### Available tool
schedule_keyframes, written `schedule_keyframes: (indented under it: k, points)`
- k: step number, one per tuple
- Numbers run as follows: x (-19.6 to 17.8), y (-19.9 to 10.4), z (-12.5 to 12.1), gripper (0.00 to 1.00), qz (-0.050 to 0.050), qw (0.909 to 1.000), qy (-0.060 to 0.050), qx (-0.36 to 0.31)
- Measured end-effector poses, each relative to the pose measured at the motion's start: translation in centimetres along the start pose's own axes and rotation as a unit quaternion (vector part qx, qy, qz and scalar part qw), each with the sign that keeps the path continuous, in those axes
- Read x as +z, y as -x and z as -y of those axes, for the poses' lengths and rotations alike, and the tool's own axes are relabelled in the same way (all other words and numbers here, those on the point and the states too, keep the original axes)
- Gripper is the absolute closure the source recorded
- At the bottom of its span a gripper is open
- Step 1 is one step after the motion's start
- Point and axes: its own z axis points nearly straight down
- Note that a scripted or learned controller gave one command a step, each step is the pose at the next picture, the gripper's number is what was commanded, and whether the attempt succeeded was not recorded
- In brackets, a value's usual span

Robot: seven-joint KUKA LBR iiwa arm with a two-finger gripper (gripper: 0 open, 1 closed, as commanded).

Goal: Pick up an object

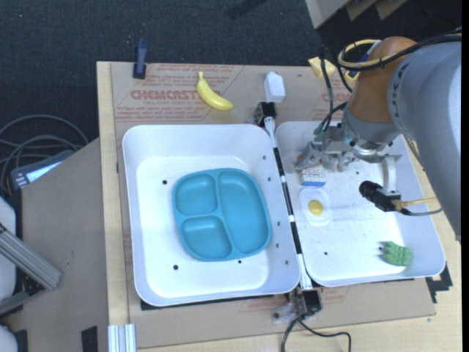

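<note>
My gripper (321,157) hangs low over the far left part of the right bin (366,270). Right below it lies a small white packet with a blue and red label (313,176), touching or nearly touching the gripper's tip. A toy fried egg (316,209), white with a yellow yolk, lies a little nearer the front. A green lumpy toy (396,254) rests in the bin's front right corner.
The left bin (146,196) holds a blue divided plate (220,213). On the bench behind the bins lie a yellow banana (213,94), a small blue thing (140,57) and a white block (274,86). The bulky arm (410,86) overhangs the right bin's back right.
</note>
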Motion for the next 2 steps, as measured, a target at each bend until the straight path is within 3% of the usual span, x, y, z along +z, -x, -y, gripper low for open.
schedule_keyframes:
  k: [1,2]
  points:
    - [0.6,-0.4,-3.3,0.0,0.001,1.0,0.006,0.0]
    - [-0.5,-0.4,-3.4,1.0,0.001,1.0,0.007,-0.001]
